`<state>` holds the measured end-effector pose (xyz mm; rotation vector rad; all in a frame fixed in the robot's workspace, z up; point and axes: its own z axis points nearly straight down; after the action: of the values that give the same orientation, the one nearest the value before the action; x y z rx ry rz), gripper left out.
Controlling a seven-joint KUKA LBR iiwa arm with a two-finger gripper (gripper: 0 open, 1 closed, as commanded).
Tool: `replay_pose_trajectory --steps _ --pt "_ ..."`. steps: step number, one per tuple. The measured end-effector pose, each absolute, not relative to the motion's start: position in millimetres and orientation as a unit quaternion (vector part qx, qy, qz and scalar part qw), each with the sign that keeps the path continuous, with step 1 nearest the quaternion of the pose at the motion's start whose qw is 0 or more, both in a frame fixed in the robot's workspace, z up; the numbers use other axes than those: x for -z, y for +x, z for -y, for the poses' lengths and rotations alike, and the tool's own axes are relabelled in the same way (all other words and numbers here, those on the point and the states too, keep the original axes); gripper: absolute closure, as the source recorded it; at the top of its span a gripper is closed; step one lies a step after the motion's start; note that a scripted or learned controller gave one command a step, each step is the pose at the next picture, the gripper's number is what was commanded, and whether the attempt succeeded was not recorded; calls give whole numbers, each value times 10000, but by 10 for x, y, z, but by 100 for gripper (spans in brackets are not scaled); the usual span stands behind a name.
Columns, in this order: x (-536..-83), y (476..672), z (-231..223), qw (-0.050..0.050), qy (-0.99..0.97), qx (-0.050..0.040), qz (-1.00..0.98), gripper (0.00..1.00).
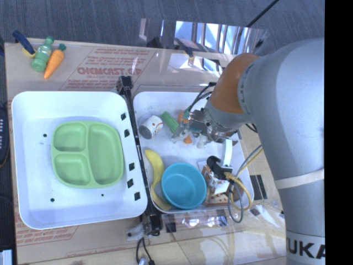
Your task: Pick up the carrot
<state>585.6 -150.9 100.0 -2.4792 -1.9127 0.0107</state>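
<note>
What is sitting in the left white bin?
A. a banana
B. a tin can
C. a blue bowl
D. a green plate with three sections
D: the green plate with three sections lies in the left bin, while the blue bowl and banana are in the right bin.

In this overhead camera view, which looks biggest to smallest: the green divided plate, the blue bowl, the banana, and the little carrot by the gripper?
1. Green divided plate
2. Blue bowl
3. Banana, partly hidden by the bowl
4. Carrot, a small orange bit beside the gripper
</note>
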Motion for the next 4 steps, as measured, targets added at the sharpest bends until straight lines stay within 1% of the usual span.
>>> replay_pose_trajectory --steps 1,2,3,4 --pt "-2060 6232 784 -13 -7548 24 6560 100" --pt "-2006 6198 817 22 -7567 -22 6538 0" --pt "-2476 5743 954 31 -6684 -27 7438 0" --pt "-1821 6150 1354 29 -6779 -49 7352 0"
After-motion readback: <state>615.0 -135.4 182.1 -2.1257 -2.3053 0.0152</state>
